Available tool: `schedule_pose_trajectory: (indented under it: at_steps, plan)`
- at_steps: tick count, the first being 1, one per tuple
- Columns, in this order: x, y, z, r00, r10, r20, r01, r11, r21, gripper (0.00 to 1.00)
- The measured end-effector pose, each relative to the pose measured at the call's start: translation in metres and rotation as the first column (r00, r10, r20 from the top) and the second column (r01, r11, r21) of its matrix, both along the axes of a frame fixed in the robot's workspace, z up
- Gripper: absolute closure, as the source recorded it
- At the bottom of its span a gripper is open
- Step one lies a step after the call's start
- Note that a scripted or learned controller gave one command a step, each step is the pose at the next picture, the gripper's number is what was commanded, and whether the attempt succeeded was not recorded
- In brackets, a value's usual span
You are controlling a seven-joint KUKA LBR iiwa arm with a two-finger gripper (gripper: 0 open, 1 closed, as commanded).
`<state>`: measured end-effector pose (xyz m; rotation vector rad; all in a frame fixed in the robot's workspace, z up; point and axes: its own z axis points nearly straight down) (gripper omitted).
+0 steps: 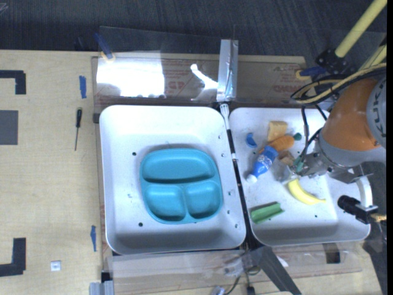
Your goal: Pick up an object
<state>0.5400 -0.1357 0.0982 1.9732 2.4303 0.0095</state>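
- Objects to pick: all in the right bin point(319, 226), clustered in its upper-left and middle.
- Count, right bin: one yellow banana point(303, 192), one green block point(266, 212), one blue-and-white bottle point(263, 163), one small blue piece point(251, 141), one orange item point(281, 143), one tan item point(277, 128) just above it.
- Banana lies just below the gripper point(301, 166); green block sits apart, near the bin's front-left corner.
- Bottle, orange item and tan item crowd together, touching or nearly so; the small blue piece is just left of them.
- Left bin point(116, 128): one blue divided tray point(180, 184), three compartments, sitting roughly centred.
- Two bins total, side by side, meeting at a central divider.
- Arm point(350, 125) comes in from the right, orange band over the right bin's right side; gripper low in the middle of the bin beside the clutter.
- Jaws: cannot tell whether spread or closed, wrist and cables hide them; nothing visibly between them.
- Open room: right bin's front and lower-right floor is bare apart from the green block and the banana; left bin has a free margin all round the tray.
- Bench point(43, 183) to the left is flat with black corner marks.
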Motion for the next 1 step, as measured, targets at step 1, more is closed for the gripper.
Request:
schedule_pose_trajectory:
  at_steps: [1]
  plan:
    - [-0.0196, 0.0518, 0.1431, 0.997, -0.072, -0.003, 0.072, 0.997, 0.003, 1.00]
